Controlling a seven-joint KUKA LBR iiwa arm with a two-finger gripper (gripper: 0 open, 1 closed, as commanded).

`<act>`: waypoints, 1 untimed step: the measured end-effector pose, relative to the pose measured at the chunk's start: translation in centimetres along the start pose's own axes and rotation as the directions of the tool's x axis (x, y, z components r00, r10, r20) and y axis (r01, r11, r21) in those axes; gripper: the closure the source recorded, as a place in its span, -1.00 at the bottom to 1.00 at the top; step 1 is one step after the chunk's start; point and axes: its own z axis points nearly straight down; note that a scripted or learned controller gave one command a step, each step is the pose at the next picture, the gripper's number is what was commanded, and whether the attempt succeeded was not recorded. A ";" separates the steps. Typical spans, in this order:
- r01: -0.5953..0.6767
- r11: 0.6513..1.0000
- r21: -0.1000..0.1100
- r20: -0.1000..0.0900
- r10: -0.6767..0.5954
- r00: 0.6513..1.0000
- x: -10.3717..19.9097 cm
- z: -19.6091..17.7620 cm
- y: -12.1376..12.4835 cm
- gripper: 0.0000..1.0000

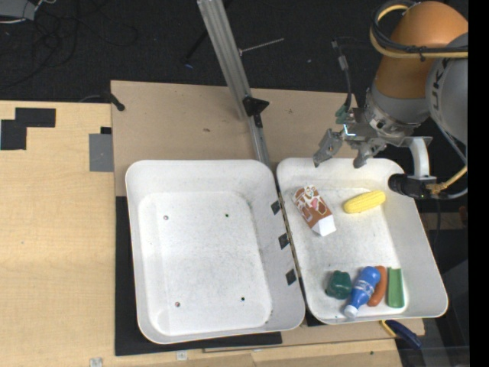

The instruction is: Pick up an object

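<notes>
In the right bin (412, 243) lie a brown and white carton (314, 209), a yellow corn cob (364, 202), a dark green lump (338, 284), a blue bottle with a white cap (361, 290), an orange piece (377, 286) and a green stick (395, 287). My gripper (343, 149) hangs over the far edge of this bin, above and beyond the carton and the corn. Its fingers (327, 149) are spread open with nothing between them.
The left bin (145, 205) lies beside the right one, with black clips along their shared edge. A slanted metal rail (229, 60) rises behind the bins. Tan board covers the bench on the left and at the back.
</notes>
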 end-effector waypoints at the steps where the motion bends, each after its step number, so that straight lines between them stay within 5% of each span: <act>1: 0.001 1.000 -0.005 0.001 -0.001 1.000 0.0 -0.3 0.1 -1.00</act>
